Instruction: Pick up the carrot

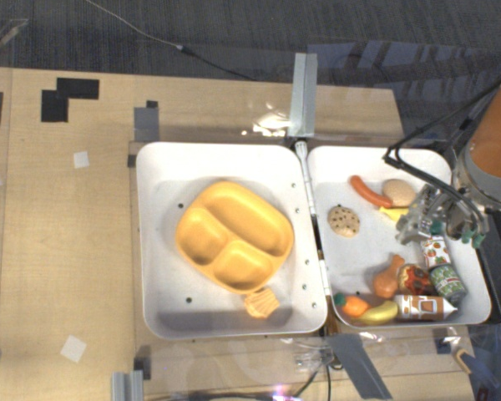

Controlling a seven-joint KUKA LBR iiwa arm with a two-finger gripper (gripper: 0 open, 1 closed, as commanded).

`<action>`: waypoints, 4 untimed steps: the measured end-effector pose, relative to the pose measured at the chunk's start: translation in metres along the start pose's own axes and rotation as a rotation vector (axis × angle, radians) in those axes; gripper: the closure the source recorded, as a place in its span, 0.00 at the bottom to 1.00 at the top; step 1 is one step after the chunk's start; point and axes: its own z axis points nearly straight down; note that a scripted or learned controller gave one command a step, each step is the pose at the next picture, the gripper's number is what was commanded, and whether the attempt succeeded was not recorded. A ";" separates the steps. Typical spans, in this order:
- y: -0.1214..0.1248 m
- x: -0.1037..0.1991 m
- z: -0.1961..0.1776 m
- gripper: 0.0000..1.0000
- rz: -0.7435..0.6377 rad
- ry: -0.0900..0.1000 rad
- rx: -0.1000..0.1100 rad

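- The pincer [434, 215] hangs over the right bin [342, 249], toward its 3 o'clock side; whether it stands wide or narrow I cannot tell, and nothing is seen held in it.
- The carrot [351, 306] lies in the bin's 7 o'clock corner: a small orange body with a green tip, close against the bin wall.
- A yellow banana [381, 312] lies touching it at its 3 o'clock, and a brown pear-like piece [387, 279] sits just beyond at 1 o'clock.
- From the pincer, the carrot is at about 8 o'clock, well apart, with a cluster of packets and a can [447, 281] between and to the side.
- It looks like a toy: probably light, stiff and smooth, so likely to slip or roll under a poor pinch.
- The best hold, I judge, is across the thick orange middle, away from the tapering green end.
- The wall and banana leave little room, so the banana may get nudged or caught.
- The left bin [159, 224] holds a yellow divided plate [234, 234].
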 end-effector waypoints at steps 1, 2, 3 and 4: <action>-0.026 -0.043 -0.059 1.00 0.134 0.001 0.001; 0.081 -0.020 0.040 1.00 -0.119 0.010 -0.001; 0.014 -0.114 -0.033 1.00 -0.093 -0.002 0.001; 0.067 -0.122 0.047 1.00 -0.199 0.011 -0.001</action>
